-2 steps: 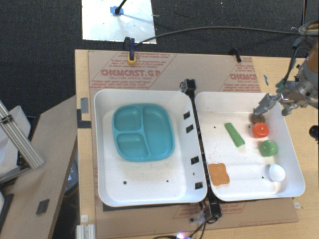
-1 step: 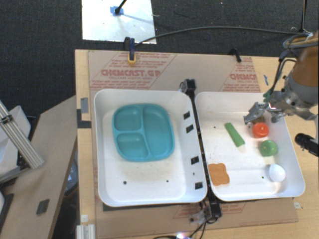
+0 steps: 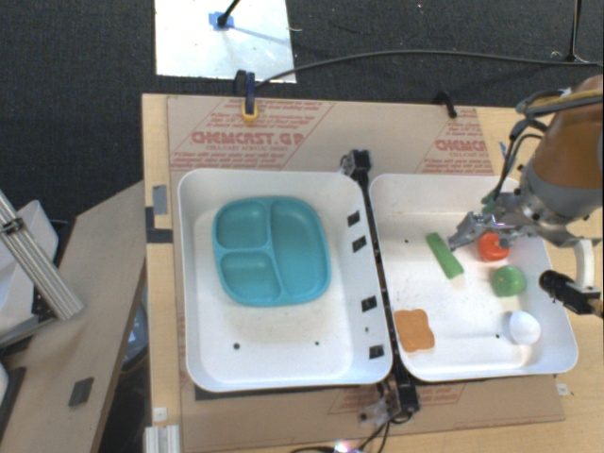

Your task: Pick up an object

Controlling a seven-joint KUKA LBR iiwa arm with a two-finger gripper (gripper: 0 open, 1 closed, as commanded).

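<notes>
1. Nearest the camera, along the front of the right bin [image 3: 566, 361], lie one orange piece [image 3: 413, 329] at the front left corner and one white round object [image 3: 522, 327] towards the front right.
2. A step further in sit one green round object [image 3: 509, 280] and one green stick [image 3: 444, 255], the stick lying at a slant near the middle of that bin.
3. Just behind the green round object is one red-orange object [image 3: 492, 245], the likely target. The gripper [image 3: 477, 226] hangs right at it, its metal fingers [image 3: 462, 233] reaching between the stick and the red-orange object, but I cannot tell whether the jaws are apart or together, or whether they touch anything.
4. As I judge it, the pick is not yet done: all five pieces rest on the bin floor and none is seen lifted. Closing on an object and raising it are left.
5. The left bin [image 3: 198, 253] holds one teal divided plate [image 3: 272, 250] with three compartments.
6. Farthest back, one board [image 3: 311, 125] with red lettering lies under both bins, and one white sheet [image 3: 189, 22] lies on the dark floor.
</notes>
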